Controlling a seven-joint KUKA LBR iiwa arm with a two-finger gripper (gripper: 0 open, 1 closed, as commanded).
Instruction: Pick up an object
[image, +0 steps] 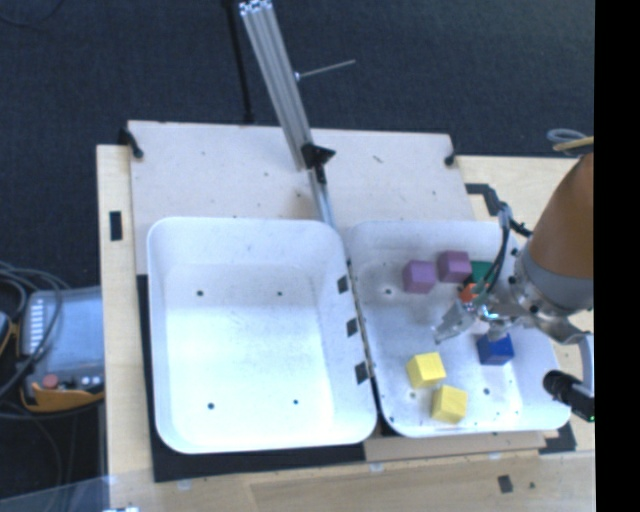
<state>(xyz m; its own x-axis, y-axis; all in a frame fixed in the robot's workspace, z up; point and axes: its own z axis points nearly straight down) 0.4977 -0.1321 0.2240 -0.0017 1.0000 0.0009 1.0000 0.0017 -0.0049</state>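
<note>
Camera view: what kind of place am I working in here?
Probably a robotics lab bench for grasping trials: two white bins on a board, small coloured blocks in the right one, and an aluminium mast over dark carpet.

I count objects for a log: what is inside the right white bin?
Inside the right white bin: two purple cubes, two yellow cubes, one blue cube. A green object is mostly covered by the arm.

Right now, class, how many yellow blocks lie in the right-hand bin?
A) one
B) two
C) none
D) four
B: two yellow blocks, one and another just below it in the view, sit in the right bin near its front edge.
</note>
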